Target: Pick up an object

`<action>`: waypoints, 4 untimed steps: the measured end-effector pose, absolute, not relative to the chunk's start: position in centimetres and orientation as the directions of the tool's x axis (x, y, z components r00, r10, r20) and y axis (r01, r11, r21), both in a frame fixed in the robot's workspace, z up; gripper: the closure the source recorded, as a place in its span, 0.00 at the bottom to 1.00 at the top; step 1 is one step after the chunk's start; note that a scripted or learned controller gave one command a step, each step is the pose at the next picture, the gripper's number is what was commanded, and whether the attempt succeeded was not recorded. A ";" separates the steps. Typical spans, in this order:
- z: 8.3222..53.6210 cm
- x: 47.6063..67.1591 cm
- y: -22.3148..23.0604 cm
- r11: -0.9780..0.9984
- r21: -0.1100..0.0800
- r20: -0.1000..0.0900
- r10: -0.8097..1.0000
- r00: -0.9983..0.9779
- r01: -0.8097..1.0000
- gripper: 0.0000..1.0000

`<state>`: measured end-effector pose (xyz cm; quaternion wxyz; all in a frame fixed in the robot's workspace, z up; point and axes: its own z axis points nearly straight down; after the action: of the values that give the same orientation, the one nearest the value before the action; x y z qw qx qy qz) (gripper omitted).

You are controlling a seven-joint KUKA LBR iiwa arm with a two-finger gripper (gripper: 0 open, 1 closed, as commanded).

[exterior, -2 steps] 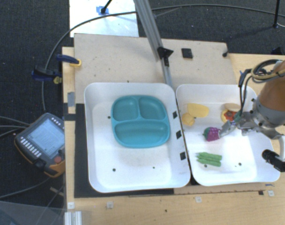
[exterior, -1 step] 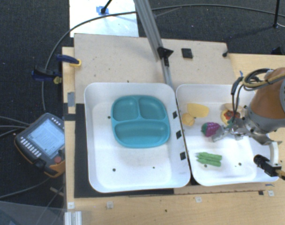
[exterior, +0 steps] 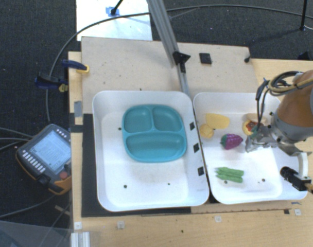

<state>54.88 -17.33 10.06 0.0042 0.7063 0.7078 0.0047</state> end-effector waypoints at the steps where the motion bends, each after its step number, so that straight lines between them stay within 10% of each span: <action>1: 16.5 55.4 -17.4 0.005 0.007 -0.002 1.000 -0.005 1.000 1.00; 4: 21.7 55.4 -12.2 0.009 0.000 0.000 1.000 -0.009 1.000 1.00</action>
<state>55.38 -12.15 21.67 0.0000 0.7039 0.7103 0.0003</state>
